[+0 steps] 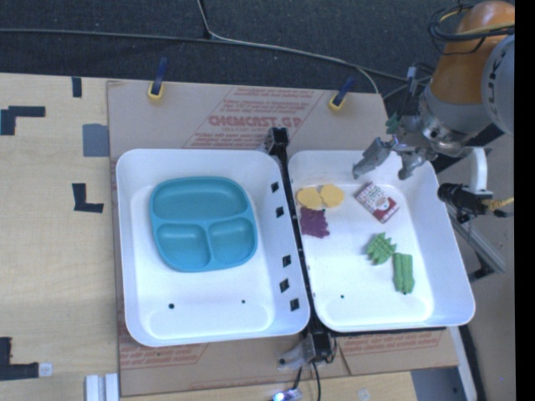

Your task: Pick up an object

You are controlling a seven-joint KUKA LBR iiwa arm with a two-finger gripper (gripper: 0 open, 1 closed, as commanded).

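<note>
We are aiming at the small red-and-white printed packet (376, 201), lying at twelve o'clock in the shallow white right bin (451, 303). Our gripper (388, 164) is hovering just above it, jaws spread wide, gripping nothing; descending squarely over it should help.

1. The arm (476, 48) is cut off by the right and top edges.
2. The red-and-white packet's (376, 201) label is too small to read.
3. The purple item (313, 221) beside the yellow pieces (320, 196) is too blurred to identify.
</note>
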